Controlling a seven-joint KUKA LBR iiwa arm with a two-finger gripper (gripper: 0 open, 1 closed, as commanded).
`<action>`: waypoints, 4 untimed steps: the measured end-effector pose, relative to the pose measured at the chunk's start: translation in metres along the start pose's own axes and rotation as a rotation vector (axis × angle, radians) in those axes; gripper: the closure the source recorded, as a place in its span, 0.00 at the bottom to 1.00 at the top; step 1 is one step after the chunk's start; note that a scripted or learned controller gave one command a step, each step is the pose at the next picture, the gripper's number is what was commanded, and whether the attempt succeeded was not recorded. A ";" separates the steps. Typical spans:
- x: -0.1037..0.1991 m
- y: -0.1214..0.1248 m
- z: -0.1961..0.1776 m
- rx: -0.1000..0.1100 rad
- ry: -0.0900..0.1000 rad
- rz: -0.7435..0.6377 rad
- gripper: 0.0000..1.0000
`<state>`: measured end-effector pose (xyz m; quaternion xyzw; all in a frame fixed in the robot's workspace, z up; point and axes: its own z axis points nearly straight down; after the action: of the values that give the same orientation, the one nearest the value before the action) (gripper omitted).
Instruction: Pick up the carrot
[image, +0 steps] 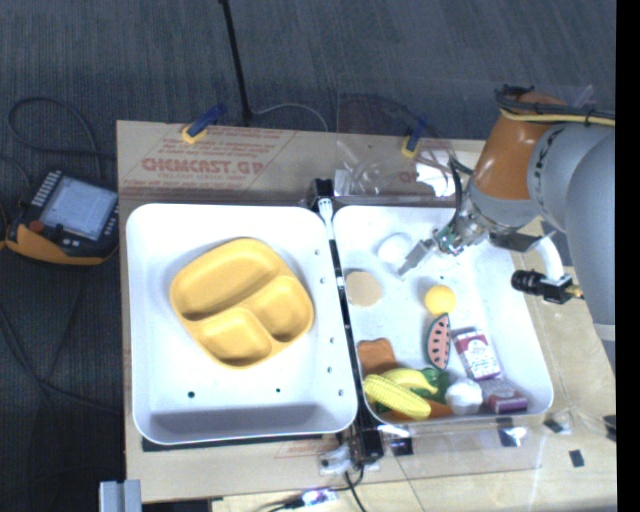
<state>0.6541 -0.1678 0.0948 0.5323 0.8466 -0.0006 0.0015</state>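
Camera view from above has my gripper (412, 260) reaching into the right bin (520, 320) from the right, hanging over its far half with the fingers (408, 263) slanting down toward the left. Whether they are apart or together I cannot tell from up here. Nothing sits between them that I can make out. Just beside the tips lie a white round piece (392, 245) and a tan cookie (364, 289), and a little nearer the front a yellow lemon (439, 298). The carrot (437, 408) is well apart from me, an orange sliver in the near corner pile, tucked under the corn (397, 397) and next to a white ball (463, 395). A watermelon slice (437, 341) and a red-and-white box (476, 354) rest between. In the left bin (160, 400) sits a yellow divided plate (240, 300).
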 end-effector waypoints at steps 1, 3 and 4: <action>0.023 -0.059 0.004 -0.011 -0.008 0.016 0.00; 0.094 -0.065 -0.008 -0.016 -0.012 -0.153 1.00; 0.126 -0.119 0.002 -0.022 -0.019 -0.208 1.00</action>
<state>0.4924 -0.1055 0.0923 0.4415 0.8971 0.0036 0.0153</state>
